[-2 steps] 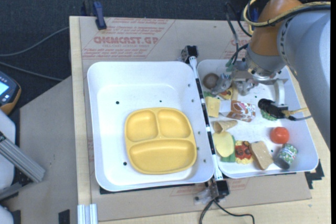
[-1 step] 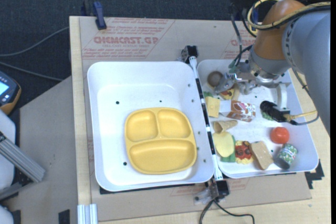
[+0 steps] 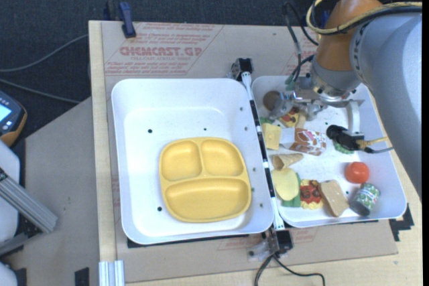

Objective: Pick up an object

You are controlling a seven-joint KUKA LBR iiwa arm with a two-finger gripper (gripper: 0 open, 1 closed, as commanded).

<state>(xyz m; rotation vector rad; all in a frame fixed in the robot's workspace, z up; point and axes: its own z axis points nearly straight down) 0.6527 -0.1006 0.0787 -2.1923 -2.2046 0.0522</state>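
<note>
While reaching from the right, arm (image 3: 375, 37) bent down over right bin (image 3: 389, 207), claw (image 3: 320, 107) state seemingly hidden

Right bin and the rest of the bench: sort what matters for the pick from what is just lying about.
For the pick: end effector; right bin; tomato; bread slice; cheese wedge.

Lying about: left bin; yellow divided plate; blue clamp.

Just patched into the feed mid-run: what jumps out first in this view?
The big yellow divided plate sits alone in the left bin. The right bin is crowded with small toy foods, among them a red tomato near its right side. The grey arm with its orange band hangs over that bin's far end, its gripper low among the items there.
</note>
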